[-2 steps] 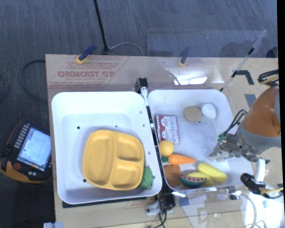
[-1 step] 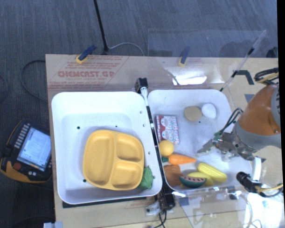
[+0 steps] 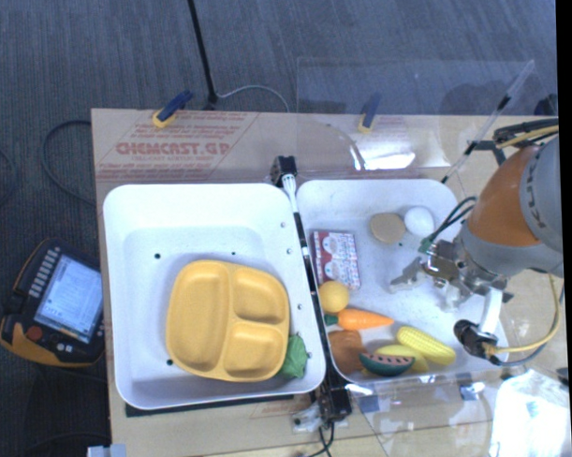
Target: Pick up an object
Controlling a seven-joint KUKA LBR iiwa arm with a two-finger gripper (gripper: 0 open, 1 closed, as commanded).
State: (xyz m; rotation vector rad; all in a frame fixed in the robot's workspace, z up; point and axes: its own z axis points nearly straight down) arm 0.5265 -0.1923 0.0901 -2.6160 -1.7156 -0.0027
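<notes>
My gripper [image 3: 425, 289] hangs over the bare floor in the middle right of the right bin [image 3: 360, 194], open, with nothing between its fingers. To its upper left lie a tan round cookie [image 3: 388, 228] and a white egg [image 3: 419, 219]. On its left are a red and white packet [image 3: 335, 254], a yellow lemon [image 3: 333, 296] and an orange carrot [image 3: 365, 318]. Along the bin's front wall lie a corn cob [image 3: 426, 344], a watermelon slice [image 3: 385, 363] and a brown lump [image 3: 344, 345].
The left bin [image 3: 136, 219] holds a yellow divided tray [image 3: 228, 319] with a green item [image 3: 295, 357] poking out from under its lower right corner. The grey arm with its orange band [image 3: 510, 210] reaches in from the right. A clear plastic sheet [image 3: 414, 396] lies at the front.
</notes>
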